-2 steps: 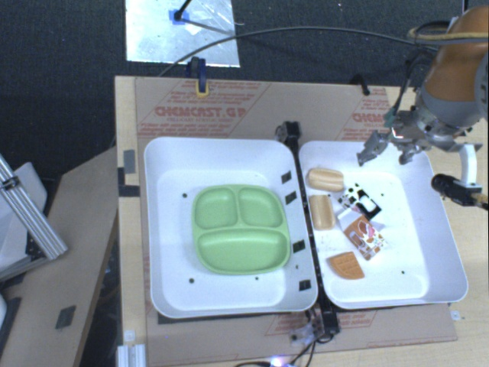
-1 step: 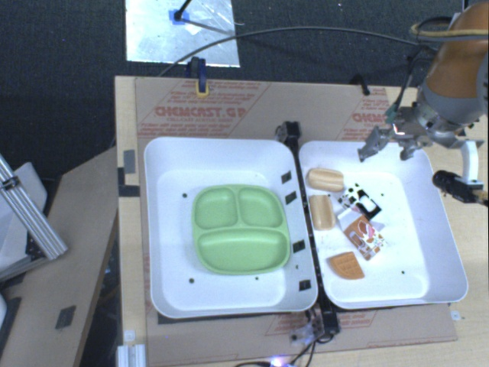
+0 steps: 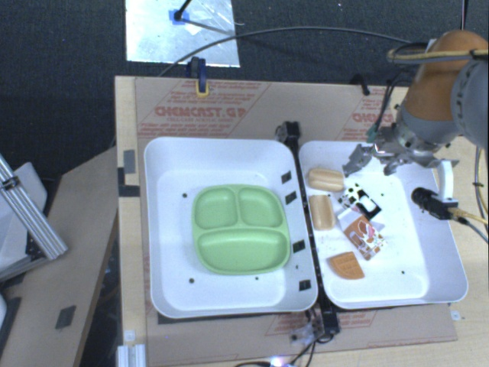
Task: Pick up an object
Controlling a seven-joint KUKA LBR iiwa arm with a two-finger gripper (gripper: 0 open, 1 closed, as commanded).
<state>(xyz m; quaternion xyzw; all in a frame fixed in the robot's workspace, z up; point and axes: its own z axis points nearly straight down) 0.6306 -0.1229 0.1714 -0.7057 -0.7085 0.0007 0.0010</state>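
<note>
The right bin [image 3: 439,274] holds several small items. A tan bun-like piece [image 3: 326,179] lies at its far left, with a tan block [image 3: 322,212] just in front of it. Beside them are a black-and-white object [image 3: 357,199], an orange-and-white packet [image 3: 365,235] and an orange wedge [image 3: 347,265]. My gripper [image 3: 376,162] hangs over the far part of this bin, just behind the black-and-white object and right of the bun. Its fingers are spread open, and nothing sits between them.
The left bin [image 3: 168,205] holds a green divided plate [image 3: 241,229]. A black fitting with a cable [image 3: 432,202] hangs off the arm over the right bin's right side. A shiny sheet [image 3: 179,21] lies beyond the bench.
</note>
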